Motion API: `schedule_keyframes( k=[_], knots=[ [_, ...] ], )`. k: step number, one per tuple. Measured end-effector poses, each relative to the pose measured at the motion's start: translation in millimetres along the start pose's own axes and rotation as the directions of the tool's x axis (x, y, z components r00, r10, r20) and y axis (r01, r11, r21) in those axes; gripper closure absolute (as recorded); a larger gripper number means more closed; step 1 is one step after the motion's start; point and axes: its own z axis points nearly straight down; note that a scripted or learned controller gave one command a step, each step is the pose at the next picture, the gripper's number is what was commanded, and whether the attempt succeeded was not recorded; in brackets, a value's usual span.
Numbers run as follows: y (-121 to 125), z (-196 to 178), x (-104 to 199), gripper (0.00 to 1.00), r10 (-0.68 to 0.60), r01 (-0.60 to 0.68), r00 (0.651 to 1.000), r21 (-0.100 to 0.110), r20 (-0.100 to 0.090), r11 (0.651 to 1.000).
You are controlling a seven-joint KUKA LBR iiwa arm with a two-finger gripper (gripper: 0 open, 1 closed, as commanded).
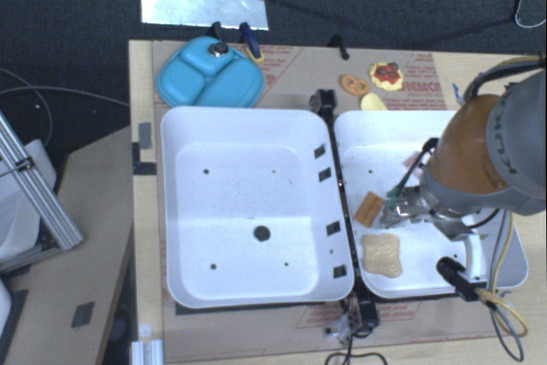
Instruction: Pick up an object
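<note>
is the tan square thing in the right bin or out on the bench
In the right bin: the tan square piece lies on its white floor, beside the left wall.

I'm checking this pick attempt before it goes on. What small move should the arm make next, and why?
Probably a short descent onto the tan flat piece. The gripper sits right beside it in the right bin, and nothing is seen between its fingers. The pale round piece lies farther toward the bin's near edge.

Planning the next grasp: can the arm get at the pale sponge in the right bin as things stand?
Probably yes. The sponge lies bare in the right bin, nothing on top, and the end effector hovers just above it beside the brown block.
</note>
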Motion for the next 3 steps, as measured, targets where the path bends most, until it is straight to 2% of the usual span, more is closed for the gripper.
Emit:
schedule_keyframes(
  k=[1, 2, 3],
  knots=[
    [31.2, -90.5, 78.2, 1.00, -0.009, 0.009, 1.000, 0.005, -0.005, 1.000],
    [24.8, -256.6, 122.3, 1.00, -0.007, 0.007, 1.000, -0.003, -0.007, 1.000],
    [23.2, -247.0, 119.0, 0.00, 0.000, 0.000, 1.000, 0.014, -0.002, 1.000]
  ],
)
